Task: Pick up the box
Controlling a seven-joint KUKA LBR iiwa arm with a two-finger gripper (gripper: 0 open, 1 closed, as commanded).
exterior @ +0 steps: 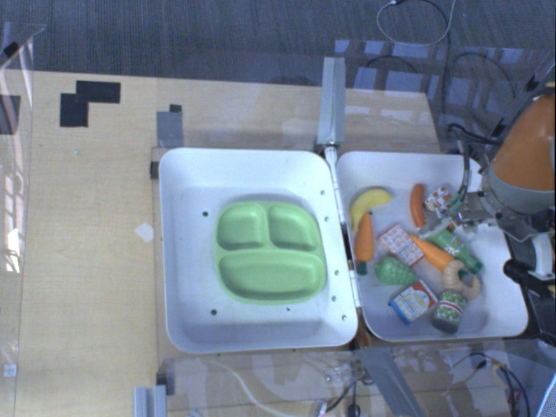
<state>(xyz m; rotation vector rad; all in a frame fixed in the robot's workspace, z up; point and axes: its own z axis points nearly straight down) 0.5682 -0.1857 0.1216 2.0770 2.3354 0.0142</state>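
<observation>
Several toy groceries lie in the right bin (512,320). Among them is a small red-and-white checked box (400,242) near the middle, a blue-edged box (412,302) toward the front, and a colourful small box (441,200) at the back right. My gripper (466,213) hangs from the grey wrist under the orange band (526,156), low over the bin's right side. It is right beside the colourful box and above a green bottle (460,250). No object shows between its fingers.
Around the boxes lie a banana (371,202), two carrots (364,237) (432,252), a sausage (418,205), a green vegetable (393,272), a pale ring (456,277) and a can (449,312). The left bin (182,233) holds a green divided plate (269,252). Cables hang at the back right.
</observation>
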